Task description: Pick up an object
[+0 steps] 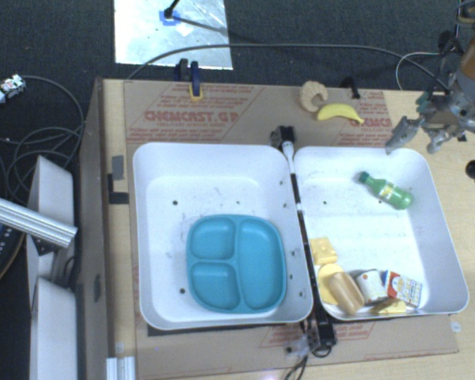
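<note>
While the right bin [439,212] serves as the store of things to be picked, the gripper [424,137] hangs just outside that bin's far right corner, above the cardboard-covered bench [222,113] and not yet over any object. Its two fingers are spread apart, with nothing between them, which suits an approach before a grasp. From that bin's far side, a green bottle [385,191] lies on its side well apart from everything else, nearest the gripper; it looks the easiest target because it lies alone with room around it. Against the same bin's near wall the rest is heaped together: yellow blocks [325,253], a tan cylinder [344,290] and a small printed carton [388,285], touching or overlapping (a harder pick, I would judge, since the fingers could catch a neighbour). Beyond that bin's far rim, on the bench, lie a banana [339,114] and a pale ring-shaped thing [313,95], out of the working area. To that bin's left sits the left bin [166,172], with a blue divided plate [236,261] in it. The arm comes in from beyond that bin's right side, its wrist tilted so the fingers point down and toward the bin's corner; a descent toward the bottle seems the likely next need
</note>
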You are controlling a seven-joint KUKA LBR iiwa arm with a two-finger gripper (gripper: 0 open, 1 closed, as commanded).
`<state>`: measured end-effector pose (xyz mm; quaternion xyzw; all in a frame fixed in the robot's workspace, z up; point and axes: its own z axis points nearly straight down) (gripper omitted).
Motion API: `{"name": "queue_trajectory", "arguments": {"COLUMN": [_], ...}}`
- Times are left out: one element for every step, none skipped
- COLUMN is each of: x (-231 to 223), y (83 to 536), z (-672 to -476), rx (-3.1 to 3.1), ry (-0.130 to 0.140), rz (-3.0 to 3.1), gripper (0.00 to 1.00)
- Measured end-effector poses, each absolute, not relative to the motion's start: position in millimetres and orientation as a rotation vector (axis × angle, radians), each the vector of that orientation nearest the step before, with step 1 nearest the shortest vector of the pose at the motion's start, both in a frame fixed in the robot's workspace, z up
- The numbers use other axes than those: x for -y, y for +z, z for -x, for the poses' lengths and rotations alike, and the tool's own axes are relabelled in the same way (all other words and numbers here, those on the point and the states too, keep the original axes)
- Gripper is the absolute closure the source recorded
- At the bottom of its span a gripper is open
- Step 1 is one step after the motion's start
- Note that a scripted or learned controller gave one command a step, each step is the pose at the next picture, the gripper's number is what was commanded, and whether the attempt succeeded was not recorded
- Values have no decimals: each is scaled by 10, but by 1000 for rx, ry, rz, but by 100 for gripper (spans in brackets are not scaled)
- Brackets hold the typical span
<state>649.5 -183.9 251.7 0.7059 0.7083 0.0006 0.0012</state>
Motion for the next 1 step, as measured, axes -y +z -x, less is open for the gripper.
{"name": "queue_trajectory", "arguments": {"x": [2070], "y": [1836], "z": [-5760], "rx": [-2222], "ry": [-1], "rz": [-2219], "gripper": [0]}}
